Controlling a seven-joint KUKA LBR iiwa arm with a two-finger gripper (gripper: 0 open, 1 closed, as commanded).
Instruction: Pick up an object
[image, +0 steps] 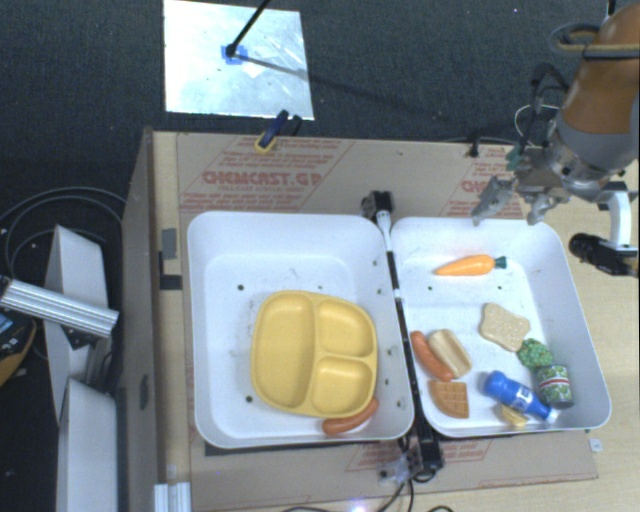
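The right bin (575, 300) holds a toy carrot (466, 266) near its far side, a slice of bread (503, 326), a hot dog in a bun (442, 352), a waffle piece (450, 399), a blue bottle (516, 391), a green broccoli piece (535, 353) and a small can (553, 384). My gripper (515, 205) hangs over the bin's far rim, up and to the right of the carrot. Its two fingers are spread apart with nothing between them.
The left bin (215, 260) contains a yellow divided plate (312, 352) with a sausage (350, 421) lying at its near edge. A black clamp (380, 207) joins the bins at the far side. Cardboard lies under both bins. Cables and a white box sit at the left.
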